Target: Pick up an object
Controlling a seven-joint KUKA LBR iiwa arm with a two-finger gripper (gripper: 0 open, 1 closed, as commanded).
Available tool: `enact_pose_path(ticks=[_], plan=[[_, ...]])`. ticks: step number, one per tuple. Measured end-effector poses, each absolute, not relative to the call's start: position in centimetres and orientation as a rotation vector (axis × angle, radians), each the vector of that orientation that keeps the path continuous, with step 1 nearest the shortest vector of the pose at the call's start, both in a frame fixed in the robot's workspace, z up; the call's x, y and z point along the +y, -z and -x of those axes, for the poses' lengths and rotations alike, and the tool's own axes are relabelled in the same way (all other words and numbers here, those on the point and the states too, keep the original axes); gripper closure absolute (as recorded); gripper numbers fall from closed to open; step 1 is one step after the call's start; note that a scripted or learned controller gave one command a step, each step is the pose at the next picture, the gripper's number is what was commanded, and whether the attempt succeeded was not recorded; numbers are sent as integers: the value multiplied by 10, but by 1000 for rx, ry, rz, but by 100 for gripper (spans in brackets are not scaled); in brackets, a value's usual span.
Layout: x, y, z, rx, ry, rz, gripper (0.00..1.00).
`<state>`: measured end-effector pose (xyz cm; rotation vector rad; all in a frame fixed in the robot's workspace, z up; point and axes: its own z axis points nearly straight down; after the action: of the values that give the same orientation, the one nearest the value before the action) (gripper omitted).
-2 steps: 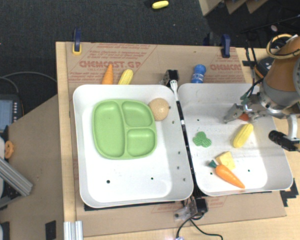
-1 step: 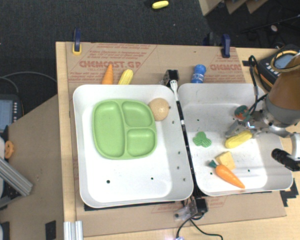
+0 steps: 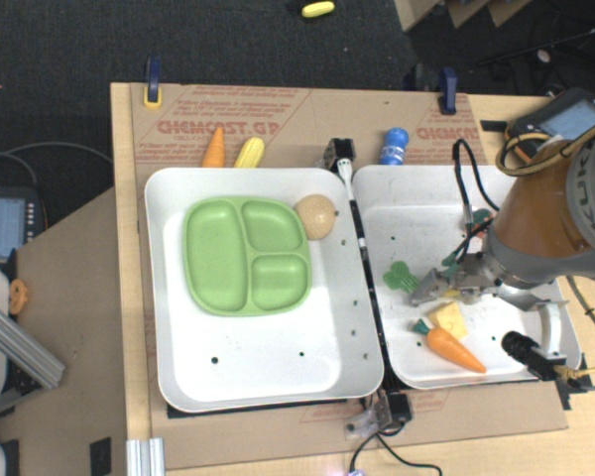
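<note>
The claw point(image 3: 438, 288) hangs low over the right bin point(image 3: 416, 201), reaching in from the right on the grey arm with its orange band point(image 3: 535, 221), and from up here we cannot tell how far it is parted or whether it has anything in its grip. Just to its left we see a small green toy point(image 3: 401, 278) lying on the bin floor, close to the tip of the claw. Below the claw sits a pale yellow wedge point(image 3: 449, 320), and touching that wedge on its lower side lies an orange carrot point(image 3: 455, 351), angled toward the bin's near right corner. Over in the left bin point(image 3: 268, 365) we have a green divided plate point(image 3: 247, 255) lying flat, with a tan round object point(image 3: 316, 216) just beside its upper right edge. On the desk point(image 3: 129, 266) behind the bins we spot another orange carrot-like piece point(image 3: 213, 149), a yellow corn-like piece point(image 3: 249, 152) next to it, and a blue bottle-shaped item point(image 3: 394, 147) behind the right bin. Out on the dark floor, well apart from everything, lies a yellow object point(image 3: 317, 9).
</note>
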<state>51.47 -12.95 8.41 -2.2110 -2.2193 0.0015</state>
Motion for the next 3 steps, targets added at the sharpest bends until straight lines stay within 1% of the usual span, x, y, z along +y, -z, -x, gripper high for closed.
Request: enact_pose_path(ticks=[1, 2, 3], plan=[[-133, -85, -549, -2226, 3, 2223, 0], [-133, -95, -548, -2224, 2, 2226, 100], [-133, -94, -548, -2223, 2, 2225, 0]])
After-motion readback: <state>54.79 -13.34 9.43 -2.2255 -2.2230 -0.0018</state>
